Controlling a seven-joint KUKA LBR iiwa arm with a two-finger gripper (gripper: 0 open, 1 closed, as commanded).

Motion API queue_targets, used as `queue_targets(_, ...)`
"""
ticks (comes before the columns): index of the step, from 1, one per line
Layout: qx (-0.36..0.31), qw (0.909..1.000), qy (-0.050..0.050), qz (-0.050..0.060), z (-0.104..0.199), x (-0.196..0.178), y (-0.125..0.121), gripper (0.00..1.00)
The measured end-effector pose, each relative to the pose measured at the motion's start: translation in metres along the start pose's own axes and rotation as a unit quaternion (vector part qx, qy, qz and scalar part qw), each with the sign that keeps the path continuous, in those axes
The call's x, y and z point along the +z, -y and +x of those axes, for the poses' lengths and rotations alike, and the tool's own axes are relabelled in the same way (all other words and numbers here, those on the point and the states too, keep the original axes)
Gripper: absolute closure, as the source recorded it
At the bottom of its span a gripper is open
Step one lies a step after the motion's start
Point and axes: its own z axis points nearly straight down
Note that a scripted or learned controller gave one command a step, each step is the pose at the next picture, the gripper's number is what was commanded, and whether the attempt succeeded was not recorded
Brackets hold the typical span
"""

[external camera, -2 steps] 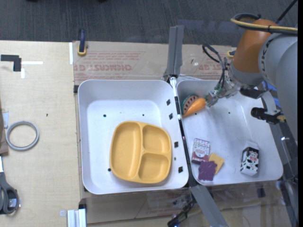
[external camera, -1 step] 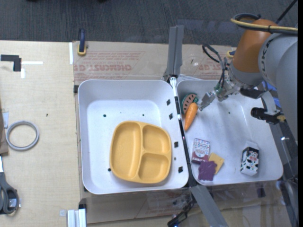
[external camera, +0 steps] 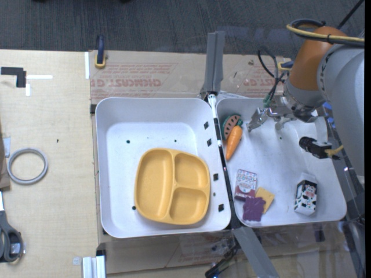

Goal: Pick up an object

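1. We see the gripper over the far part of the right bin; its two fingers stand apart with nothing between them.
2. The nearest thing to it is one toy carrot, lying against the right bin's left wall. Its long axis runs roughly from far to near, with the green leafy end toward the far side and the orange tip pointing to the near side, tilted a little left.
3. Just beside the carrot's green end lies one watermelon slice, touching or nearly touching it; we cannot tell which.
4. Nearer the front of the same bin we count one small red-and-white packet, one purple piece and one yellow piece overlapping it.
5. One small black-and-white carton stands near the right bin's front right corner, well apart from the carrot.
6. The left bin holds one yellow divided plate with three compartments.
7. On the bench to the left lies one grey ring.
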Motion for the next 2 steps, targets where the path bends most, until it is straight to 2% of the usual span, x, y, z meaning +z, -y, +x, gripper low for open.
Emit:
queue_targets(1,0.263,0.9647,0.0,0.0,-0.029,-0.002,0.0,0.0)
queue_targets(2,0.428,0.9037,0.0,0.001,0.074,-0.099,-0.006,0.0)
